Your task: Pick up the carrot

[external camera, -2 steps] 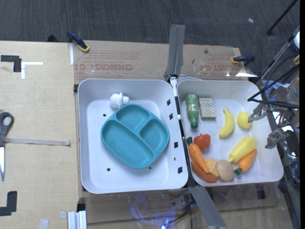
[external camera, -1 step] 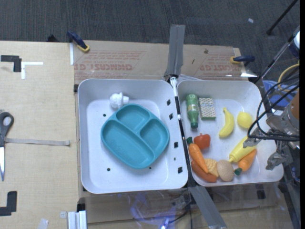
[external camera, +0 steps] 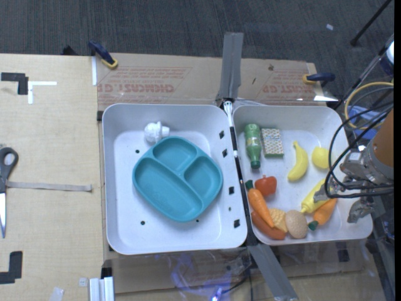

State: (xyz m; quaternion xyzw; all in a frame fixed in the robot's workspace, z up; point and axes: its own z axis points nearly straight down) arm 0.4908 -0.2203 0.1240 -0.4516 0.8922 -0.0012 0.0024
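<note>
Two carrots lie in the right bin [external camera: 282, 115]. One orange carrot [external camera: 259, 208] lies slanted near the bin's left wall, just below a red pepper [external camera: 266, 185]. A second, shorter carrot [external camera: 323, 211] with a green stem end lies near the bin's front right corner, beside a yellow fruit [external camera: 311, 197]. My gripper [external camera: 343, 198] hangs at the bin's right side, close over that second carrot, with cables looping above it. Whether it touches the carrot is hard to tell.
The right bin also holds a green bottle [external camera: 252, 144], a speckled square sponge [external camera: 271, 142], a banana [external camera: 299, 162], a lemon [external camera: 319, 158], a beige bun [external camera: 296, 223] and a red-orange piece [external camera: 268, 232]. A blue divided plate [external camera: 177, 179] and a small white object [external camera: 155, 130] sit in the left bin.
</note>
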